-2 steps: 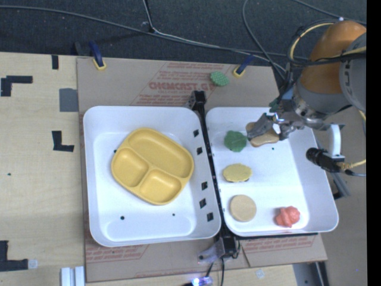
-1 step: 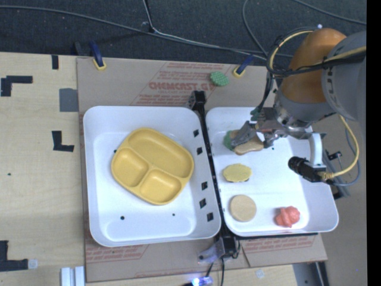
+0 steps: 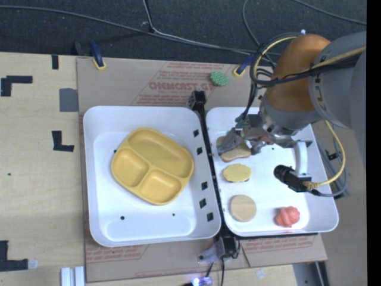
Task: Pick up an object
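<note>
Fingers [image 3: 233, 143] of the grey arm [image 3: 297, 94] sit low in the right bin [image 3: 321, 219], near its left wall, touching a tan biscuit-shaped piece [image 3: 235, 154]; we cannot tell whether they grip it. Along that wall we also see a yellow round piece [image 3: 237, 173] and a beige disc [image 3: 243, 208]. A pink lump [image 3: 287, 216] lies near the front right corner. The left bin [image 3: 98, 219] holds a yellow divided tray [image 3: 152, 165].

Bench [image 3: 36, 159]: cardboard sheet [image 3: 172, 85], green piece [image 3: 219, 78]
</note>
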Robot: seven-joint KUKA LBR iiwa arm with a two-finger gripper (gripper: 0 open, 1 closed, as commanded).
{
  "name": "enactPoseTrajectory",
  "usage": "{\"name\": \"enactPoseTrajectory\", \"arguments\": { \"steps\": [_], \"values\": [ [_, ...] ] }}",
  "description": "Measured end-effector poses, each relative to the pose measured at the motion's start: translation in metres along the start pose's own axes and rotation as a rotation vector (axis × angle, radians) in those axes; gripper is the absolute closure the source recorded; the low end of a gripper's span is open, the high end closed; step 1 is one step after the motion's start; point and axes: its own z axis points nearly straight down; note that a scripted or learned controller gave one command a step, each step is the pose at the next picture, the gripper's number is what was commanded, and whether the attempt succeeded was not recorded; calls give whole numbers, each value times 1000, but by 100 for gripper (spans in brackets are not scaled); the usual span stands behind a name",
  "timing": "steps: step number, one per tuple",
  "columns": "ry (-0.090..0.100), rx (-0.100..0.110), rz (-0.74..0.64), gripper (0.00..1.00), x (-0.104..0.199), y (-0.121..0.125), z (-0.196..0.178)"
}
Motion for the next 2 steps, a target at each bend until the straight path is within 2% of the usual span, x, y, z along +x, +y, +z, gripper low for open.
{"name": "enactPoseTrajectory", "arguments": {
  "steps": [2],
  "values": [
    [1, 1, -4, 100, 124, -29, -3]
  ]
}}
